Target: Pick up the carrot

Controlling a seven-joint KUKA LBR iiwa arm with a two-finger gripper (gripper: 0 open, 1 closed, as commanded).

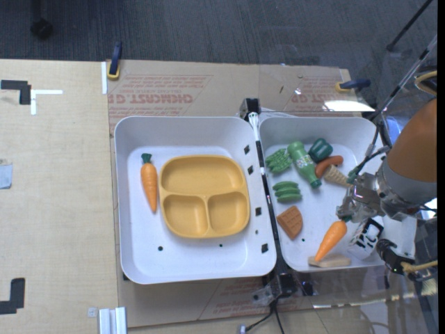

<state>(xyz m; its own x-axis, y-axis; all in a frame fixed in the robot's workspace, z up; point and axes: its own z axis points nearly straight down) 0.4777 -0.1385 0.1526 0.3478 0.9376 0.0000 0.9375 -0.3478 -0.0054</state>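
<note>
Carrot (pixel 331 240) lies tilted in the right bin (pixel 316 126); the gripper (pixel 353 209) hovers at its top end, grip state unclear.

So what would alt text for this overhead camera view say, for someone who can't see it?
A grey robot arm's gripper hovers beside an orange toy carrot in the right white bin, among green toy vegetables. The left white bin holds a yellow divided plate and a second orange carrot.

A yellow divided tray (pixel 205 202) sits in the left bin (pixel 132 207).
</note>
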